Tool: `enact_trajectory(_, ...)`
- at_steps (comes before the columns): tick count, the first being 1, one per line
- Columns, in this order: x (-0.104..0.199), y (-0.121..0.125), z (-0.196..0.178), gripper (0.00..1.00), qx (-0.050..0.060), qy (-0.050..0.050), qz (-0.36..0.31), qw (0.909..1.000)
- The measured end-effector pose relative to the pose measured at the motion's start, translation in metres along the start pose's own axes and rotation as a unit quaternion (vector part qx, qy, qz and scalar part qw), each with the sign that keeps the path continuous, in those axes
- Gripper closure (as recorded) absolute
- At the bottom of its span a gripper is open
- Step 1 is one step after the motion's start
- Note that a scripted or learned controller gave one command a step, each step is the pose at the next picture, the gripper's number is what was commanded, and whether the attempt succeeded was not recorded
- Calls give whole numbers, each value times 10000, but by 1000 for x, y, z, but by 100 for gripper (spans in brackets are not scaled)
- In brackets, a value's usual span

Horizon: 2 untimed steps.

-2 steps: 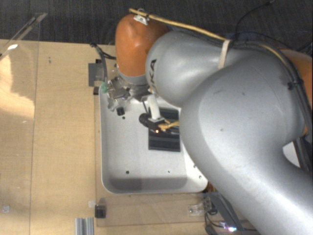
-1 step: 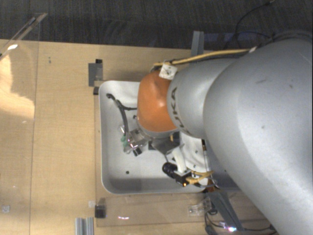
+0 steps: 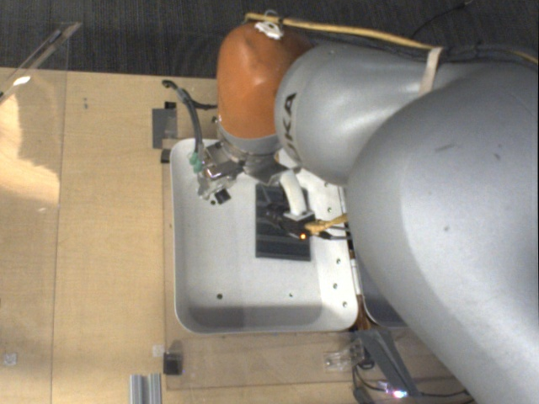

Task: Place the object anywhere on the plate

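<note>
A dark carpeted floor (image 3: pixel 101 15) runs along the top of the view, and below it lies a pale wooden bench (image 3: pixel 101 251). At the far left a clear sheet (image 3: pixel 34 133) lies on the bench and catches a bright reflection. Further right, a small black bracket (image 3: pixel 164 126) sits at the upper left corner of a shallow white bin (image 3: pixel 227 310), and a black hose (image 3: pixel 190 116) curves down from there toward the wrist. Below the bin, near the bench's front edge, are 1 small black block (image 3: pixel 172 363) and, just left of it, a ribbed metal piece (image 3: pixel 145 387). The gripper (image 3: pixel 214 183) hangs over the upper left part of the white bin, under the orange band (image 3: pixel 248 78); whether it is released or clenched cannot be told from this angle. The grey arm (image 3: pixel 438 183) fills the right half and covers nearly all of the 2nd bin (image 3: pixel 381 311), of which a thin grey strip shows. With so much hidden under the arm, I cannot tell where the object or the plate lies. A small clear plastic piece (image 3: pixel 341 360) rests on the bench below the bins.
</note>
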<state>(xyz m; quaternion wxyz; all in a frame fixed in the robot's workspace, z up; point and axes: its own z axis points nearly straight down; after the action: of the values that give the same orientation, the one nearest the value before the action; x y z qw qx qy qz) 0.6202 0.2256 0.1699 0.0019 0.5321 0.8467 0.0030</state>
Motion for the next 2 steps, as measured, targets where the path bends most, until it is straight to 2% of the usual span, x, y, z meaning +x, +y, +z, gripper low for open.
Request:
enact_trajectory(1, 13, -51, 63, 100, 23, 3, -2558, 9667)
enact_trajectory(2, 16, -25, -27, 100, -12, -2, -3843, 9232)
